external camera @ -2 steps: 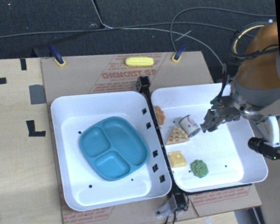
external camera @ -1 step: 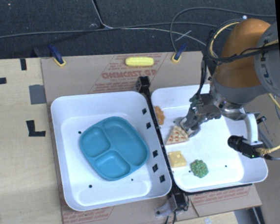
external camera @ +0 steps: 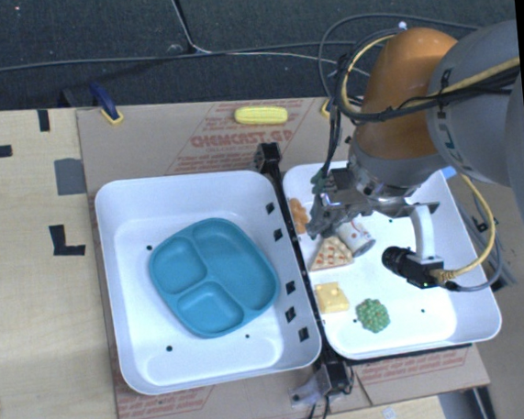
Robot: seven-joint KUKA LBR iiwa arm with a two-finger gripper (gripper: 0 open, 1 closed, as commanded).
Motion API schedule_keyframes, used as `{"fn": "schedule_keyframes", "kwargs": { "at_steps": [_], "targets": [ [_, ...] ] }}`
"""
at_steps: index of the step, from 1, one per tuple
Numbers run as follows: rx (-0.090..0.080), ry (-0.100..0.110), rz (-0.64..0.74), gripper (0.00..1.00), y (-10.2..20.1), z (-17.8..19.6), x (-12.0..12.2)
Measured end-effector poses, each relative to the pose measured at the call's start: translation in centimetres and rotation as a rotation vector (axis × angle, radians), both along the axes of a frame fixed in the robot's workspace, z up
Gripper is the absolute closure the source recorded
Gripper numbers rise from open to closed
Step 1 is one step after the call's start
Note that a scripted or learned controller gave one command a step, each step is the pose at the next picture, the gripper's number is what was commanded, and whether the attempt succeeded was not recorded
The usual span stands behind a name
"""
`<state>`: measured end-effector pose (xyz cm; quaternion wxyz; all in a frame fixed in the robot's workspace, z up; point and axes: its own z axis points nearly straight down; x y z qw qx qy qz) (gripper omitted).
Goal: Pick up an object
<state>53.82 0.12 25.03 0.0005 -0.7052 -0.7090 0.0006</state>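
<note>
the pick looks only begun: nothing is raised off the right bin (external camera: pixel 476 321), and every small thing in it lies on the white floor. the gripper (external camera: pixel 329 218) is low over the bin's left side, close to the divider between the bins, and right under and beside it lies a pizza-slice toy (external camera: pixel 330 254), which seems the likeliest target, with a small orange piece (external camera: pixel 298 215) just to its left against the wall. whether the fingers are spread, pressed together or pinching anything cannot be told, as the dark gripper body hides them. further down the same bin lie a yellow cheese-like block (external camera: pixel 331 297) and a green broccoli-like piece (external camera: pixel 373 315), near each other and apart from the gripper. the left bin (external camera: pixel 133 354) holds a blue divided plate (external camera: pixel 213 275), untouched. a yellow banana-like toy (external camera: pixel 260 115) rests on the bench beyond the bins. what is left, by my reading, is to secure a grasp and lift. the arm (external camera: pixel 472 92) comes in from the right, its orange band (external camera: pixel 405 70) bulking above the wrist, which bends steeply down into the bin, cables looping around it.
</note>
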Motion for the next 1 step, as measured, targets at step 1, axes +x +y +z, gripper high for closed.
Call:
{"fn": "schedule_keyframes", "kwargs": {
  "at_steps": [1],
  "targets": [
    [0.000,0.000,0.002,1.00,5.95,-0.47,0.67]
  ]
}}
